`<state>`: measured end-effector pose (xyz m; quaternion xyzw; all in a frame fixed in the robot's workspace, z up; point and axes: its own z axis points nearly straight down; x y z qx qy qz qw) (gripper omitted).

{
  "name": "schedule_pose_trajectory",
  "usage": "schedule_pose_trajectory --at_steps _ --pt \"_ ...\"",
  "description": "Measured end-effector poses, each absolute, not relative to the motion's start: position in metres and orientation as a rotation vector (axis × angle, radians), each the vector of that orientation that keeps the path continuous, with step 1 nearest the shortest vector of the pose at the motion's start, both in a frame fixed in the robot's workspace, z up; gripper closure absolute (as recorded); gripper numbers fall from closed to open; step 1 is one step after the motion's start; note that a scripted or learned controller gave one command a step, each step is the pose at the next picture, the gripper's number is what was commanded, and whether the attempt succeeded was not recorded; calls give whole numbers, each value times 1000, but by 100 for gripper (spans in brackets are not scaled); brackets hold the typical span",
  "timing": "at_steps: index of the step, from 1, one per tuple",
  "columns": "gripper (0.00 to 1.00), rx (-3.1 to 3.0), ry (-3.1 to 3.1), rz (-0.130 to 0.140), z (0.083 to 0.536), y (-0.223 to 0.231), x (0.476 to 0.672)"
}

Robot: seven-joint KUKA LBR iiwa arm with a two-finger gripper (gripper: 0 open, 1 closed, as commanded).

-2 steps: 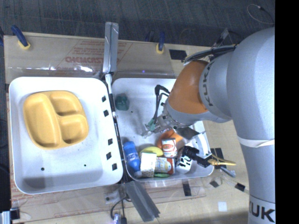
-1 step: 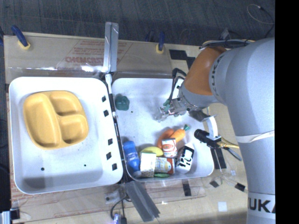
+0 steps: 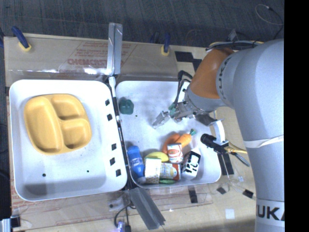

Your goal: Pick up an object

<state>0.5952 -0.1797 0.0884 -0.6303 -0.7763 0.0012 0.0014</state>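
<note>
My gripper (image 3: 161, 118) hangs over the bare middle of the right bin (image 3: 145, 93), pointing down and to the left, with nothing visibly in it. A small teal object (image 3: 126, 106) lies to its left near the bin's left wall. Along the front of that bin is a pile: a blue bottle (image 3: 135, 159), a yellow-green item (image 3: 157, 155), an orange item (image 3: 181, 139), a red and white can (image 3: 175, 152), a small box (image 3: 152, 168) and a white card with black digits (image 3: 192, 166). The gripper is above and apart from the pile.
The left bin (image 3: 19, 178) holds a yellow compartment tray (image 3: 58, 122) in its back half. A metal divider post (image 3: 114, 47) rises between the bins at the back. The arm's grey body (image 3: 256, 110) covers the right side of the bench.
</note>
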Motion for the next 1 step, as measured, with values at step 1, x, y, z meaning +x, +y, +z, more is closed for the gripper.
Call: schedule_pose_trajectory --at_steps 1 --pt "0 -1846 -2541 2 89 -205 511"
